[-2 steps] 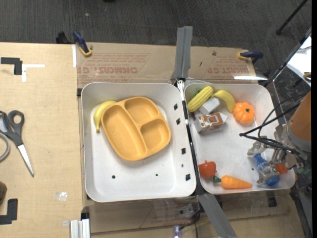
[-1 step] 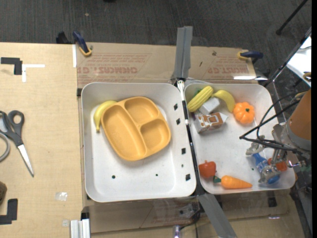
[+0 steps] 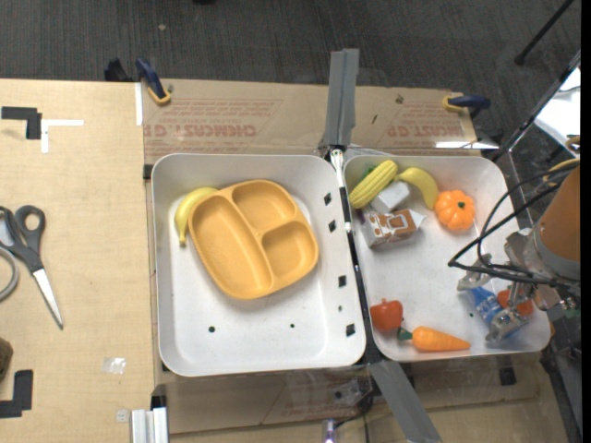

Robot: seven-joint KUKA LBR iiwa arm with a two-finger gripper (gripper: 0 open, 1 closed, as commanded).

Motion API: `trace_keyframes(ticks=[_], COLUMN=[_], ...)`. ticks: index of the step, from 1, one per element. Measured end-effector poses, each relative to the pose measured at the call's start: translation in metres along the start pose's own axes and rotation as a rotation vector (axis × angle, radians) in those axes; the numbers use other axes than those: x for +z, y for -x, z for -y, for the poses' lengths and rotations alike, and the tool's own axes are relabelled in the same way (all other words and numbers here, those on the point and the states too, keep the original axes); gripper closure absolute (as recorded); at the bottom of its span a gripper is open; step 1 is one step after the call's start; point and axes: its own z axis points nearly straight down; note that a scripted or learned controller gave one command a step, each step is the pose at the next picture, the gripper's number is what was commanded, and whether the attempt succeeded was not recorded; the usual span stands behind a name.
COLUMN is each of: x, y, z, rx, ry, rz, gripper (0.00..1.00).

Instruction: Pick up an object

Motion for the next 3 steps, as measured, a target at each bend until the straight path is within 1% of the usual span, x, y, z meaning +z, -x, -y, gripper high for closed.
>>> trace_keyframes(ticks=[1,2,3], x=[-0.0001,-0.0001,0.0000], y=[0.0024,0.0032,0.0085], z=[-0.0001,-0.0007,-0.0017], rx=[-0.096,-0.152,-0.302], ry=[0.001,0.002,0.007], rz=[0.000,0.000,0.000], gripper=[0.00,0.00,0.00])
